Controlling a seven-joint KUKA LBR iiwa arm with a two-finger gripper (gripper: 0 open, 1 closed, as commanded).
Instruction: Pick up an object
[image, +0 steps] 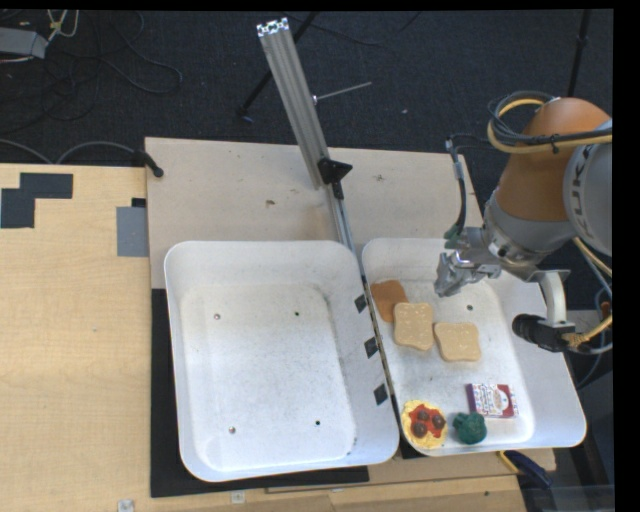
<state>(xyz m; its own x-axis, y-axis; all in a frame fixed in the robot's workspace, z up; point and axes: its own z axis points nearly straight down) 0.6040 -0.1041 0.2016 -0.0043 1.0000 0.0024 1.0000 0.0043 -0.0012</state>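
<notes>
My gripper (452, 279) hangs over the upper part of the right bin (545, 420), its metal fingers pointing down with nothing visibly between them. Just below and left of it lie two tan bread slices (414, 325) (458, 342) and a brown flat piece (388, 295) near the bin's left wall. Toward the bin's front sit a small pizza slice toy (424, 422), a dark green lump (469, 428) and a small red and white packet (491, 400).
The left bin (200, 300) lies beside the right one, with black clips along the shared divider. A slanted aluminium bar (300, 110) rises from behind the bins. Wooden bench surface extends to the left.
</notes>
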